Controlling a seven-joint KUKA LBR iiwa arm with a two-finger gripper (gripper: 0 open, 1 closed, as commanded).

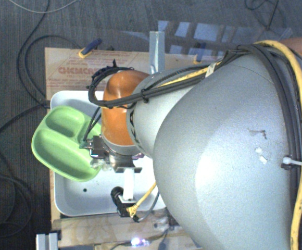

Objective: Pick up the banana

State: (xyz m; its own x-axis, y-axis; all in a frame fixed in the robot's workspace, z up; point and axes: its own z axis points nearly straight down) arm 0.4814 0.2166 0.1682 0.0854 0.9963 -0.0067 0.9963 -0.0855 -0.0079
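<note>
Seen from above at a slant: a bulky grey robot arm (218,139) with an orange band (118,111) spanning from three o'clock to the centre, ending in a two-finger gripper (103,158) low over a shallow white plastic bin (78,204). Pressed against or just beside the gripper, at its nine o'clock, a lime-green two-compartment plastic dish (62,142), tilted and overhanging the bin's nine o'clock wall. Impossible to tell whether the pincer is released, clenched or grasping anything. Whereabouts of the banana also impossible to tell, probably hidden beneath the arm's bulk. Main risks, as a judgement: closing on the green dish's rim instead of the fruit, since the dish sits closest to the tool; nudging the dish further towards nine o'clock and tipping it out of the bin; snagging the loose black cable (96,85) looped at the band's eleven o'clock or the thin yellow wire (147,193) at six o'clock during any lift.
</note>
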